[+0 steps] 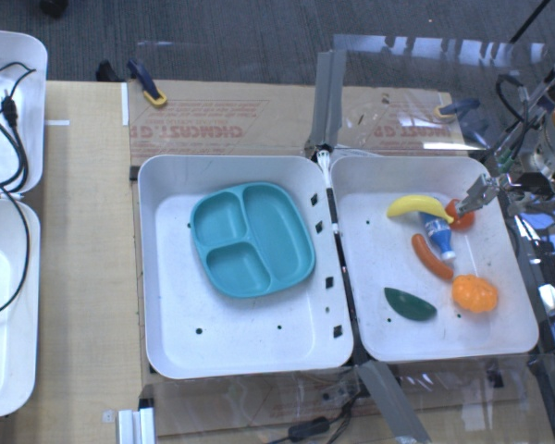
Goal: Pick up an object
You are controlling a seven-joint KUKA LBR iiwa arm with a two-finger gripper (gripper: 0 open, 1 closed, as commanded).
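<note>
since the gripper (469, 202) sits low over the right bin (370, 340) beside a small red-orange piece (462, 216) at the toy banana (416, 207) tip, whether it grasps anything i cannot tell; lift slowly, straight up.

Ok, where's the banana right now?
In the right bin, near its back, the banana lies just left of the end effector, above the blue tube.

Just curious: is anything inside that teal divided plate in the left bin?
Nothing I can see: the teal divided plate shows three bare compartments. Whatever lies beneath it on the left bin floor is covered.
</note>
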